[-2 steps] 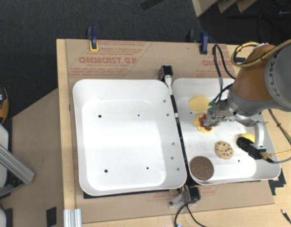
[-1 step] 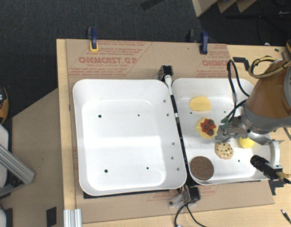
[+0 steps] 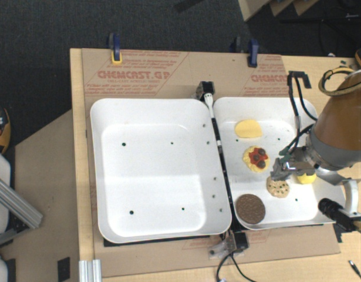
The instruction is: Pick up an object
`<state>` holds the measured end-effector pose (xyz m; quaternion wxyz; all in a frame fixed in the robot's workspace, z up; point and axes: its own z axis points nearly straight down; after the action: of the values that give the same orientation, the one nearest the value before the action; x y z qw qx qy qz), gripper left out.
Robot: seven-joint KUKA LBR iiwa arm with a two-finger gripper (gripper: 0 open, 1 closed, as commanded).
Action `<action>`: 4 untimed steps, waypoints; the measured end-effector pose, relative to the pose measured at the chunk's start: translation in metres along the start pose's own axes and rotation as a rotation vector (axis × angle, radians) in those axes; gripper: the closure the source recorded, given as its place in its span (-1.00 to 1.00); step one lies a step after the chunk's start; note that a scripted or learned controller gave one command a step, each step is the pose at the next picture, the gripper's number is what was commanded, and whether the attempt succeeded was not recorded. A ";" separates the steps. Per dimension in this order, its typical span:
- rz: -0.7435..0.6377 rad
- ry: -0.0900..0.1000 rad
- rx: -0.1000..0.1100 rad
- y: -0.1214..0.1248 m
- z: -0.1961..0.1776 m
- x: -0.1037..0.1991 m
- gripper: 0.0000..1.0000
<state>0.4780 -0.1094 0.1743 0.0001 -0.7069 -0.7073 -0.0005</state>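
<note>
The right bin (image 3: 286, 111) holds several toy foods. A plain yellow round piece (image 3: 248, 128) lies toward the back. In front of it sits a yellow piece with red topping (image 3: 256, 158). A tan cookie with dark chips (image 3: 278, 187) lies beside a small yellow block (image 3: 307, 178), and a dark brown round cookie (image 3: 250, 208) sits at the front edge. My gripper (image 3: 282, 170) hangs low over the bin, just above the tan cookie and right of the red-topped piece. I see nothing held between its fingers.
The left bin (image 3: 110, 175) stands beside the right one, with a black divider strip (image 3: 218, 151) between them. Blue and yellow clamps (image 3: 115, 47) hold the board at the back. Black cables (image 3: 295, 98) run over the right bin's back corner.
</note>
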 end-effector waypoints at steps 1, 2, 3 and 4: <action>0.007 -0.006 -0.003 0.001 -0.031 -0.072 1.00; -0.005 0.004 0.007 0.001 0.020 -0.010 1.00; 0.004 -0.004 -0.004 0.002 -0.027 -0.052 1.00; -0.007 0.003 0.004 0.001 -0.009 0.033 1.00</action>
<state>0.4792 -0.0768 0.1836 0.0026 -0.7045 -0.7097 -0.0002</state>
